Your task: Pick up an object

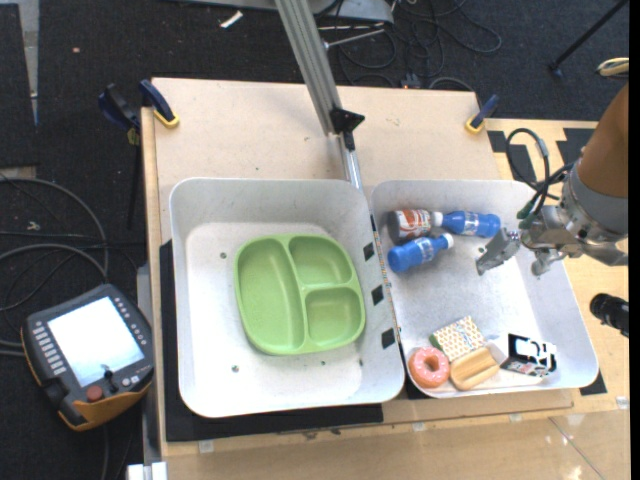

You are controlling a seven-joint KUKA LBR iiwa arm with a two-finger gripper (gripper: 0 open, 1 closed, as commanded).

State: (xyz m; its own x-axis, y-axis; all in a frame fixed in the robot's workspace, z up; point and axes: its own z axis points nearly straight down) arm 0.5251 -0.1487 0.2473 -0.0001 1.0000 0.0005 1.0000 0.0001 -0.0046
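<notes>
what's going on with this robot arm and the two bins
A KUKA arm reaches in from the right, its claw hovering over the right bin with nothing between its fingers. That bin holds two blue bottles, a brown bottle, a pink donut, a bread piece and a black-and-white item. The left bin holds a green divided plate.

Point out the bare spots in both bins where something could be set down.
Right bin: bare floor in the middle, between the blue bottles above and the donut, bread and black-and-white item along the crowded bottom edge. Left bin: narrow margins around the green divided plate.
</notes>
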